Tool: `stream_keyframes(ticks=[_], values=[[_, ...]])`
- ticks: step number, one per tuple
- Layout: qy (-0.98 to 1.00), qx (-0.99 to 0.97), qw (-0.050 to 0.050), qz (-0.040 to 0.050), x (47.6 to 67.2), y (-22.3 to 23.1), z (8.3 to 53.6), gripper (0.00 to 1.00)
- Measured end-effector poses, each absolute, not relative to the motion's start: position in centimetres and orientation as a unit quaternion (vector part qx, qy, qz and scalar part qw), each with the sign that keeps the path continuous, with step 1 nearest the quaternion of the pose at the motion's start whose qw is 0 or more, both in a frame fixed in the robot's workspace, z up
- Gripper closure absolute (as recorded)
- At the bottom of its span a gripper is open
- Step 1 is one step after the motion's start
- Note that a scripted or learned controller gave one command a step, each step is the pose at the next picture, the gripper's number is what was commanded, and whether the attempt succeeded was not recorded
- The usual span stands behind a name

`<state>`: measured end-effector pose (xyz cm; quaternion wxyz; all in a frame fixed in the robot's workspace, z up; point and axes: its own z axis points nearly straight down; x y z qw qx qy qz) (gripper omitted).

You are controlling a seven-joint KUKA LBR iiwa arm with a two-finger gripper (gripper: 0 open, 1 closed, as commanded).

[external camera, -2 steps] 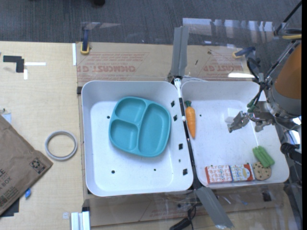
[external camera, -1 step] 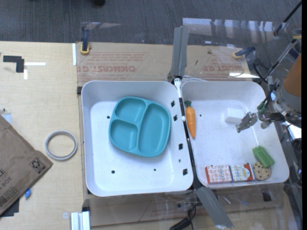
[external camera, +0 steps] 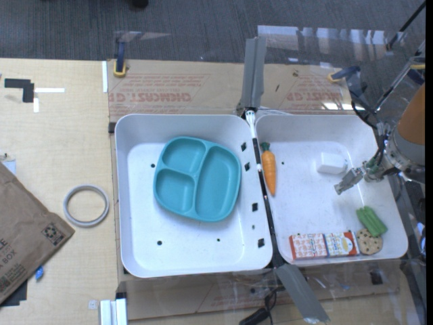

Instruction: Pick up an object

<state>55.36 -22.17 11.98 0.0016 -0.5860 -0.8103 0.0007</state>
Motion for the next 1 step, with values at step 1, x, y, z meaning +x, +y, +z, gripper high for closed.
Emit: stream_keyframes(ticks=[1], values=[[-0.843,-0.539,0.001,0.0004,52.71,-19.29,22.91,0.0]])
